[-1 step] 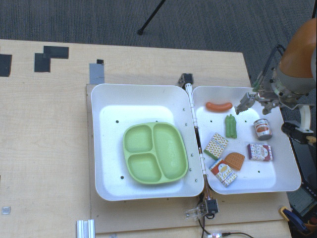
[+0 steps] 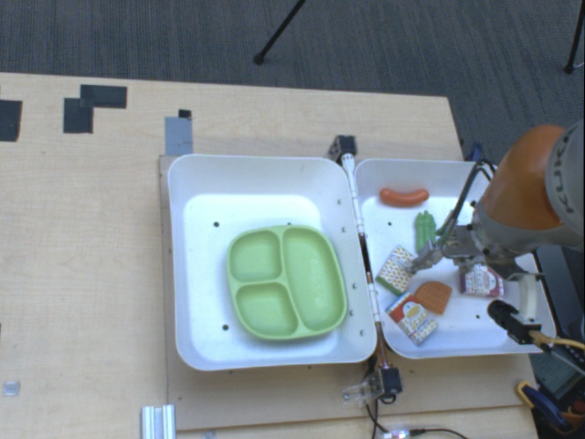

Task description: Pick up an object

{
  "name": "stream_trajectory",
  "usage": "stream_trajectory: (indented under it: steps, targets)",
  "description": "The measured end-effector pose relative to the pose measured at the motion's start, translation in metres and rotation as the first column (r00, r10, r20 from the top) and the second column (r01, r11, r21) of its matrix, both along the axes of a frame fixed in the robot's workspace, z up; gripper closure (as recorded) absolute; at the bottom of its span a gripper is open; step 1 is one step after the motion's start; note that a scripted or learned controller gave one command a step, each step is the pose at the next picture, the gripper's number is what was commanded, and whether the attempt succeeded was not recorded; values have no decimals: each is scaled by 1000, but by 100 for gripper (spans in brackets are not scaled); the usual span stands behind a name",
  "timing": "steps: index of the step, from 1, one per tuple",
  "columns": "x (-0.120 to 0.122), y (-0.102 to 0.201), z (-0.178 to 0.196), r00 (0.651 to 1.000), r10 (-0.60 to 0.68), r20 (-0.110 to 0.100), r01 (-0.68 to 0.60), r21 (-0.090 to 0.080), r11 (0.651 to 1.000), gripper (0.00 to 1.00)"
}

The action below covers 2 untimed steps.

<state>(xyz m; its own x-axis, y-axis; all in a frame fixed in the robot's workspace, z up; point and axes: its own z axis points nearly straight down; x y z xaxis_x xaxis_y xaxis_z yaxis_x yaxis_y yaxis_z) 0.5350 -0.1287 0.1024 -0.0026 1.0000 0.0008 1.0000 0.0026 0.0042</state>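
The pincer [image 2: 428, 262] is held low in the right bin [image 2: 457, 338], just beside the green pod [image 2: 425, 230]; its state cannot be told.

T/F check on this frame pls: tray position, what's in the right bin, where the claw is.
1. The green divided tray lies in the left bin. True.
2. The tray has two compartments. False: it has three, two smaller ones on the left and one long one on the right.
3. The red sausage lies in the right bin, near its far wall. True.
4. The green pod sits in the tray. False: it lies in the right bin, just below the sausage.
5. The claw is over the left bin. False: it is over the right bin, near the small patterned packet.
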Motion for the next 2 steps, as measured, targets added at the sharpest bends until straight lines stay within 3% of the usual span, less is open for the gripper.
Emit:
stream_trajectory:
  steps: [1,2]
  targets:
    - [-43,21,-13,1000,-4,15,4,-7,1000,0]
    - [-43,23,-4,1000,-1,16,1,-6,1000,100]
